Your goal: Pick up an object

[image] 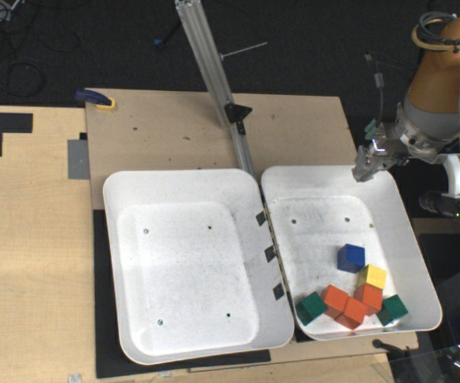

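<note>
Hovering gripper (367,166) above right bin's (421,246) far rim, jaws indistinct.

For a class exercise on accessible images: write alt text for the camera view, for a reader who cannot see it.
A cluster of coloured blocks, blue, yellow, orange and green, lies in the near corner of the right white bin. The robot arm's hand hovers over that bin's far right corner, apart from the blocks. The left white bin sits alongside.

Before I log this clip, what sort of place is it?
Most likely a robotics lab bench set up for grasping trials. Two shallow white bins sit side by side on a wooden bench, coloured blocks are piled in the right one, and loose cables lie on the dark floor behind.
</note>
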Controlling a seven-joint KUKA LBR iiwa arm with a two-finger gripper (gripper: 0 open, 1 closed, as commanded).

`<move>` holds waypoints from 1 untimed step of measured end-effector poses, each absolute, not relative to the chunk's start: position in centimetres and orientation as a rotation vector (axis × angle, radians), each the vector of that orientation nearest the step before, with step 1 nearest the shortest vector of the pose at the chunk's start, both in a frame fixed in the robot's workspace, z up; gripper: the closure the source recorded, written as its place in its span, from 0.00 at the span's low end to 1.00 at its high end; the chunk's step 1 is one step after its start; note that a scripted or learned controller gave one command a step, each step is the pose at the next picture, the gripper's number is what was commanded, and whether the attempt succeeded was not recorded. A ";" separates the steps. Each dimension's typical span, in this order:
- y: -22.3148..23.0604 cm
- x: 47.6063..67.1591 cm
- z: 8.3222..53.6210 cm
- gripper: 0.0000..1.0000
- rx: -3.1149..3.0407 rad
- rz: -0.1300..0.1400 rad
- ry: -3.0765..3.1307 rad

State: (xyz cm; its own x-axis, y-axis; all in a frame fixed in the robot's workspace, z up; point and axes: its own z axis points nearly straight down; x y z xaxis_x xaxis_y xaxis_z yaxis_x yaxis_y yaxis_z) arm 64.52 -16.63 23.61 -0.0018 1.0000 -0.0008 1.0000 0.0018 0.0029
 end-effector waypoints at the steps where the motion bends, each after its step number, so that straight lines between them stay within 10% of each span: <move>1: -10.9 62.3 22.9 1.00 2.221 -0.003 2.230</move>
State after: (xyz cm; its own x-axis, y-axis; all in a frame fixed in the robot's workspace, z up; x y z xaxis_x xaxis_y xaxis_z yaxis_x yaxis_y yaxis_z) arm 62.30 -10.94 22.91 -0.0037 1.0000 0.0028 1.0000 0.0037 -0.0052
